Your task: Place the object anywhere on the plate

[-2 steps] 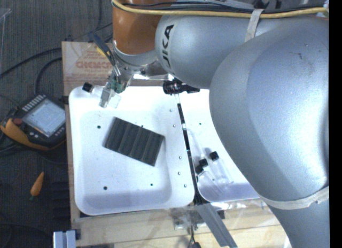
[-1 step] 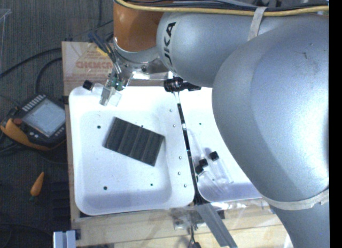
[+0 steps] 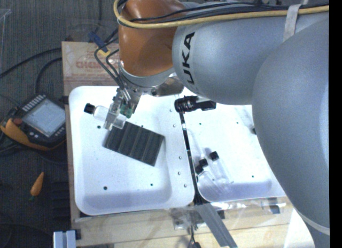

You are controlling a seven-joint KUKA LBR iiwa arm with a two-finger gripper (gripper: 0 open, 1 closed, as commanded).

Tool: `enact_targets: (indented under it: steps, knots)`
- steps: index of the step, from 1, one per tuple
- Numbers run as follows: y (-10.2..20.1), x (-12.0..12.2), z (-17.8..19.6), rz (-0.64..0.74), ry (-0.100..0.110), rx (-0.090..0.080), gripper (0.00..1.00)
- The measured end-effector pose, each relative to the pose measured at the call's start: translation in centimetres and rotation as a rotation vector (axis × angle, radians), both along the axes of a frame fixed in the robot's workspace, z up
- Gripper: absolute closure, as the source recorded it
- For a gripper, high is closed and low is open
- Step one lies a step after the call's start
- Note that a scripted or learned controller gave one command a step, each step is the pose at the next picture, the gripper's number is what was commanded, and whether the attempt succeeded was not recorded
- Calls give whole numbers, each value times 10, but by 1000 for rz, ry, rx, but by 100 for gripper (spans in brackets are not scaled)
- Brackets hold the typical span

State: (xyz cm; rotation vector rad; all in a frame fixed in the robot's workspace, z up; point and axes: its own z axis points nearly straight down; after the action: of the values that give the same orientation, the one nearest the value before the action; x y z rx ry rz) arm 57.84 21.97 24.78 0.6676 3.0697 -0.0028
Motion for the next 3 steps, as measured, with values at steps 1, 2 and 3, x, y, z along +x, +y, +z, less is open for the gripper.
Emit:
enact_targets:
  steps: [1, 2, 3]
  knots:
    - [10, -72, -96, 72, 4, 2, 100]
    - [12, -16, 28, 331, 0, 0, 100]
    - [13, -88, 3, 359, 1, 1, 100]
